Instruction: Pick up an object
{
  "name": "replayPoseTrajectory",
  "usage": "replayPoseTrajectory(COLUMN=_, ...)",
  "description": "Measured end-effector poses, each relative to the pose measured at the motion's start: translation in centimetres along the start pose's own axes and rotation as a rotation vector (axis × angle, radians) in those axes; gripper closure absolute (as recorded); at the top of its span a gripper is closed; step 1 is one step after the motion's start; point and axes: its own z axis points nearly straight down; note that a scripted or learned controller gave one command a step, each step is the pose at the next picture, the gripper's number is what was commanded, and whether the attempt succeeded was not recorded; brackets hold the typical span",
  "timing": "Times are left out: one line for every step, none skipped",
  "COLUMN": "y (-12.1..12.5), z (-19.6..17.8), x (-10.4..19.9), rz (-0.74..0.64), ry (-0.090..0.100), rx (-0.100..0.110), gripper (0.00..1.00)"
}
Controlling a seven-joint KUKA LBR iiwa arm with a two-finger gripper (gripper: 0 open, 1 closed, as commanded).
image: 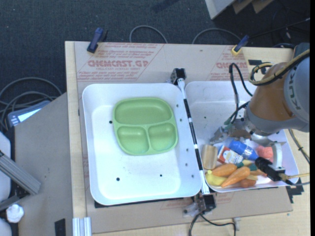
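A green divided tray (145, 125) is seen lying in the left bin (93, 146), at centre frame. In the right bin (206, 95), a heap of toy food is gathered at lower right: a carrot (238, 176) with its long axis running left to right and slightly upward, and a blue-capped bottle (238, 151). The gripper's (235, 132) state cannot be told.
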Motion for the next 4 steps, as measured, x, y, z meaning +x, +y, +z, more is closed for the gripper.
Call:
replayPoseTrajectory(y=5.0, z=-10.1, x=-8.3, rz=0.000, ry=-0.002, rx=-0.002, gripper=0.00)
replayPoseTrajectory(y=0.8, z=-2.4, x=-0.9, rz=-0.002, ry=0.001, rx=0.001, gripper=0.00)
replayPoseTrajectory(y=-2.0, z=0.0, x=-2.0, rz=0.000, ry=0.000, rx=-0.001, gripper=0.00)
replayPoseTrajectory(y=-2.0, z=-1.0, x=-2.0, rz=0.000, ry=-0.002, rx=-0.003, gripper=1.00)
